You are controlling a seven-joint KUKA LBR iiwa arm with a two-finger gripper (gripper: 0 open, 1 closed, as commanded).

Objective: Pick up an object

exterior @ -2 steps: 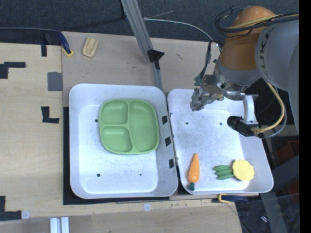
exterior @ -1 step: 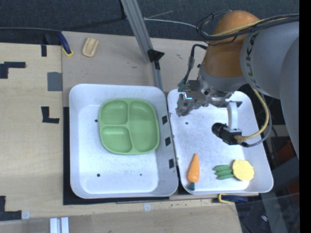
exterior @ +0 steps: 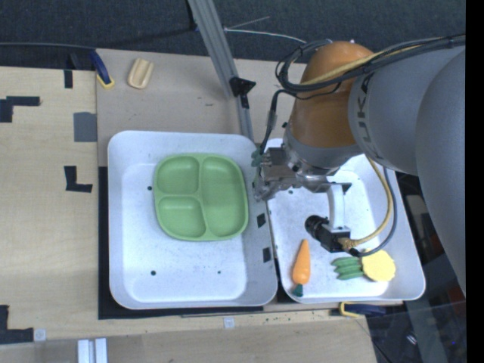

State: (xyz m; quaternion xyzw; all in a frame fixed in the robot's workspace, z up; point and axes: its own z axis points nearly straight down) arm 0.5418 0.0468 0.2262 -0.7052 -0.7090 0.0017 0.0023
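I can't tell my pincer's state; it hangs mid-frame over the seam between the bins. The toy carrot lies lower right, in the right bin. Descending here, I'd likely strike the bin wall and miss.

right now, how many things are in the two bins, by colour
Green: 2, the divided plate in the left bin and the bean pods in the right bin
Orange: 1, the carrot
Yellow: 1, the yellow toy
Total: 4
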